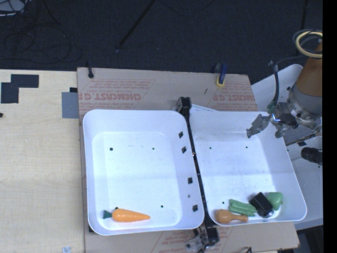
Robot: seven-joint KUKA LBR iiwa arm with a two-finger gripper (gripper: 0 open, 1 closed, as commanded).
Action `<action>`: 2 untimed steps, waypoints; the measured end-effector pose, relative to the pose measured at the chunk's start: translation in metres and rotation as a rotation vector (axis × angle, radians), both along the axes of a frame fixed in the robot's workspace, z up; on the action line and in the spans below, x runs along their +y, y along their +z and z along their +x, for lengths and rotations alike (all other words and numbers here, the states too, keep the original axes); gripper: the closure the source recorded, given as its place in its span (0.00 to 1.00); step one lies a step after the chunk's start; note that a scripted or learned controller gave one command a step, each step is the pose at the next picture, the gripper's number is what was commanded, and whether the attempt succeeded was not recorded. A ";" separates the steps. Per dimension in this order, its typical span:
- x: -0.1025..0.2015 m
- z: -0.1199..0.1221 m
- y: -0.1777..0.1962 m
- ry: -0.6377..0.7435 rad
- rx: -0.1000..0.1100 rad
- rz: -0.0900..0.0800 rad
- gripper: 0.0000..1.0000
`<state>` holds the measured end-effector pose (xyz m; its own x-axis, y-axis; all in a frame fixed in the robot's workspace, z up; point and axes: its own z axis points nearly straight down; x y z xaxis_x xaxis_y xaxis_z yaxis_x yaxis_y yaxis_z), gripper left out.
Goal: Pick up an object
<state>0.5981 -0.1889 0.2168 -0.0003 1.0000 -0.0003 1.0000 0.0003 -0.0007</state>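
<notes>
An orange toy carrot [130, 215] with a dark green top lies in the front left corner of the left bin [100, 141]. In the right bin's [295, 191] front right corner sit a small orange gourd-shaped toy [229, 216], a green pod [242, 207], a black block [261, 204] and a light green piece [275, 198], packed close together. My gripper [268, 127] hangs over the back right part of the right bin, well behind those toys. Its fingers stand apart, open, with nothing between them.
A black divider strip [190, 162] runs between the two bins. Both stand on a cardboard sheet [158, 91] with a blue-and-yellow clamp [221, 75] at its back edge. A wooden bench top [37, 167] extends to the left. Cables hang by the arm [310, 83].
</notes>
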 end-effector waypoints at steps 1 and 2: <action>0.027 0.040 -0.116 0.000 0.004 0.002 0.00; 0.103 0.046 -0.059 0.006 -0.003 0.002 0.00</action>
<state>0.6440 -0.0862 0.1577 -0.0060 1.0000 0.0015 1.0000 0.0060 0.0019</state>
